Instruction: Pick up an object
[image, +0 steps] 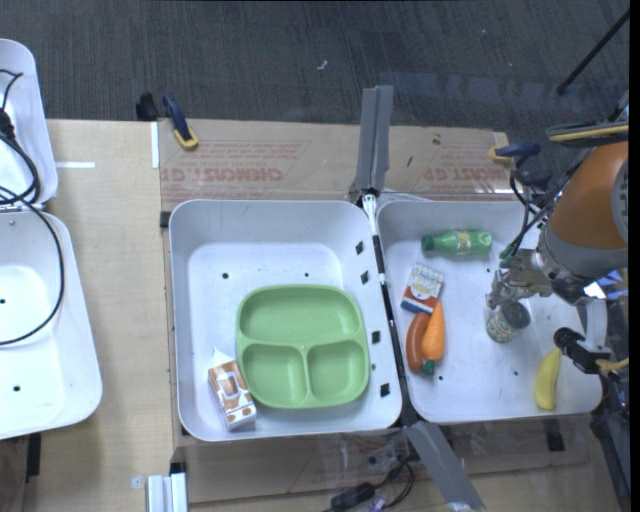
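Observation:
My gripper (508, 298) hangs low over the right bin (470, 395), near its right side. Directly under it stands a small grey can (505, 327), and the gripper looks to be touching or just above its top. A green bottle (458, 242) lies at the back of this bin. A small white, blue and orange packet (423, 287) lies to the left, with an orange carrot (433, 338) and a red-orange vegetable (413, 346) below it. A yellow banana (547, 378) lies near the front right corner.
The left bin (270, 235) holds a green divided plate (300, 345) and a small orange and white carton (230, 392) at its front left. A grey divider post (376, 140) rises between the bins. Cables hang by the arm at the right.

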